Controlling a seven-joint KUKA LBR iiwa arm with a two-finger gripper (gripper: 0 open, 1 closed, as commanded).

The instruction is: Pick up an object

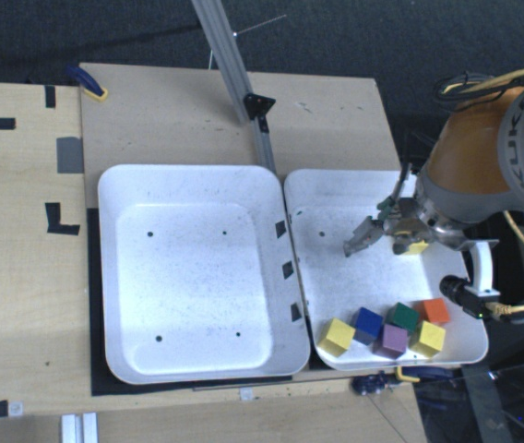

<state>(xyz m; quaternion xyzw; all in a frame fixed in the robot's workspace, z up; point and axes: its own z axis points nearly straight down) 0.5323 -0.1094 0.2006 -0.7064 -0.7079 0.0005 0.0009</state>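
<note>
Tool (362,240) over right bin (336,201), grip state unclear, well apart from blocks (387,329) clustered at near edge; risks closing on air or nudging tight cluster.

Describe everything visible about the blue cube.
The blue cube is a small block with matte, plain faces, sitting flat on the floor of the right bin near its front edge. A yellow cube sits against its left side and a purple cube against its right. The gripper is well away from it.
</note>
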